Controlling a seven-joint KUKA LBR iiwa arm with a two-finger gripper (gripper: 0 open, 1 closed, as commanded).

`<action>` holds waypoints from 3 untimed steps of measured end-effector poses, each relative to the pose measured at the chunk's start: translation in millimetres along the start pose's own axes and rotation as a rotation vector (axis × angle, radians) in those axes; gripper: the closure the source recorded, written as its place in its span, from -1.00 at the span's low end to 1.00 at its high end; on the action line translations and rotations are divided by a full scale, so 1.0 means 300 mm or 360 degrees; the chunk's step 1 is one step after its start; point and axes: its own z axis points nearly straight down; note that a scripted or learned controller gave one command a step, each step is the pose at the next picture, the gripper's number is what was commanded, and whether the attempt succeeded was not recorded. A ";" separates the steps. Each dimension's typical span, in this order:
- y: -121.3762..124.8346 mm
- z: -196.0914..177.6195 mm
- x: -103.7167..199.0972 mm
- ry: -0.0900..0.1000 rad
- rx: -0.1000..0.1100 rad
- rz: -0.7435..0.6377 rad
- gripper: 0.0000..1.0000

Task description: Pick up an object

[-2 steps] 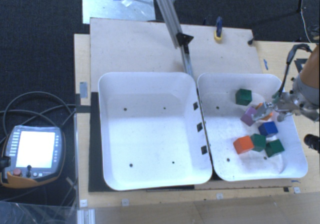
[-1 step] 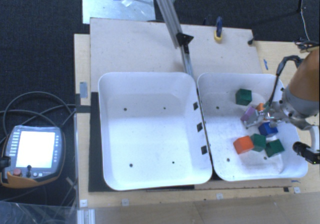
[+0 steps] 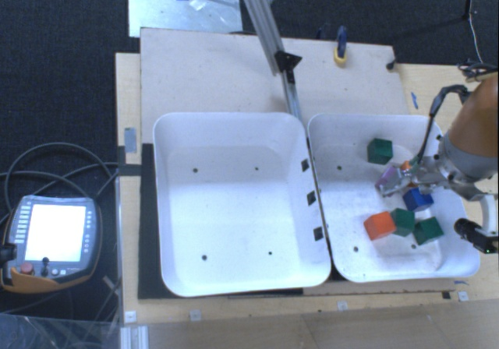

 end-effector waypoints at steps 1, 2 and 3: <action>0.004 -0.032 -0.004 -0.0005 -0.0006 -0.0003 1.00; 0.033 -0.185 -0.018 0.0011 0.0026 -0.0002 1.00; 0.069 -0.344 -0.029 0.0010 0.0024 -0.0003 1.00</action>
